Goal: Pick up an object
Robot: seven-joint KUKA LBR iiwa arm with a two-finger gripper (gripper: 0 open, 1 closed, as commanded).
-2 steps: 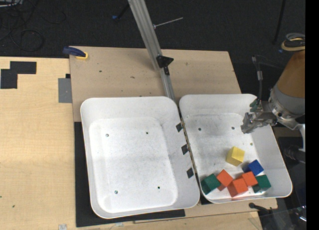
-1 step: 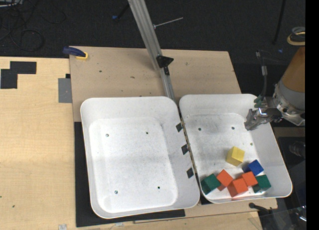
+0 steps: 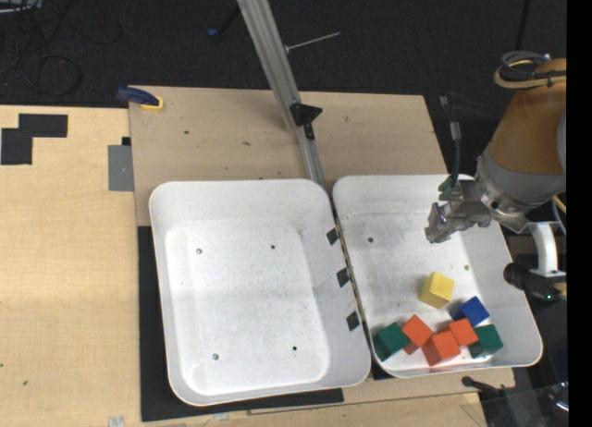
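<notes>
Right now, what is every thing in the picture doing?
gripper: up over the right bin, nothing seen between its fingers
yellow block: lying alone in the right bin
blue block: in the pile at the near corner
orange blocks: in the pile
green blocks: at the pile's two ends
left bin: sitting beside the right bin

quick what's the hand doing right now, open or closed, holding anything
Hand: over the right bin, above the blocks; open or closed cannot be told, and nothing shows in it.
</notes>
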